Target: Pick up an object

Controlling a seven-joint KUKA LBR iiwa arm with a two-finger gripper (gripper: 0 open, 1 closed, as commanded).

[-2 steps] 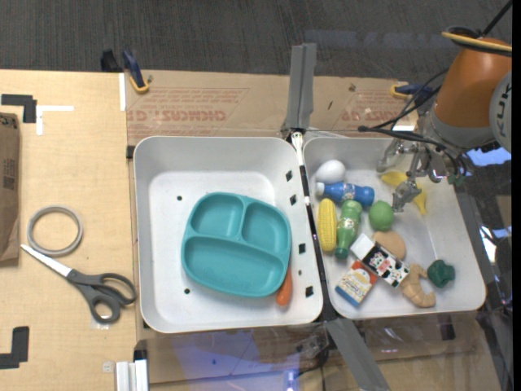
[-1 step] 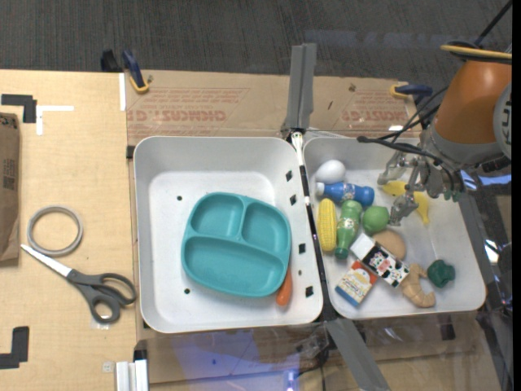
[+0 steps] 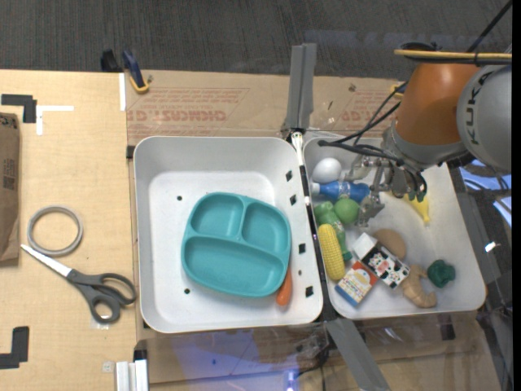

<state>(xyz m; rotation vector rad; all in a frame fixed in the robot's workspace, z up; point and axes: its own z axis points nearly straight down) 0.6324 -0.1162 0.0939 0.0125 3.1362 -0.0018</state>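
Note:
My gripper [image 3: 376, 195] hangs low in the right bin [image 3: 456, 218], under the orange wrist band. It sits just right of a blue bottle [image 3: 340, 191] and a green ball [image 3: 347, 210]; nothing shows held in it. A white ball [image 3: 327, 169] lies at the bin's back left. Next to the divider lies a yellow corn cob [image 3: 330, 249]. A yellow banana [image 3: 421, 208], a brown lump [image 3: 391, 241], a cow-patterned box [image 3: 385, 265], a small colourful box [image 3: 356, 284], a tan piece [image 3: 420, 292] and a dark green toy [image 3: 441, 273] lie to the right and front.
The left bin [image 3: 163, 186] holds a teal divided plate [image 3: 238, 244] with an orange carrot [image 3: 284, 290] at its front right. Scissors [image 3: 91, 284] and a tape roll [image 3: 54, 229] lie on the bench to the left. Cables trail from the wrist over the right bin's back.

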